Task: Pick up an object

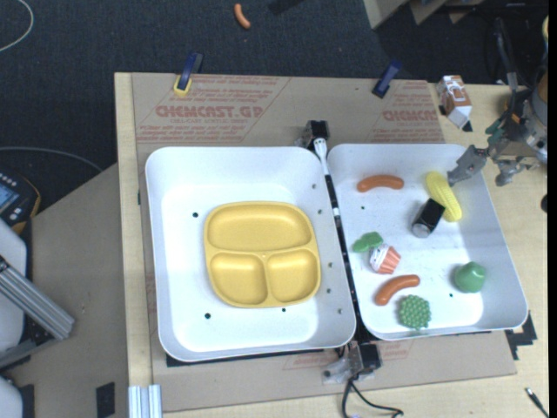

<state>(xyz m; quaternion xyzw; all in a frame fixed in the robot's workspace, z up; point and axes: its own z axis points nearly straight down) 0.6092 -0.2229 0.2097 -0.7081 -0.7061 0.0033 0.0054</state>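
The right bin [505,259] holds several toy foods: an orange sausage [380,182] at the back, a yellow corn cob [443,195], a black cylinder [427,218] touching the cob, a strawberry [384,259] beside a green leaf [366,242], a second sausage [397,289], a broccoli piece [413,311] and a green apple [470,277]. My gripper [484,171] hangs over the bin's back right corner, just right of the corn cob. Its fingers [466,165] are spread open with nothing between them.
The left bin [174,198] holds a yellow three-compartment plate [261,252]. A small carton [453,98] stands on the bench behind the right bin. Clamps [185,75] grip the bench's back edge. A black divider bracket [318,134] sits between the bins.
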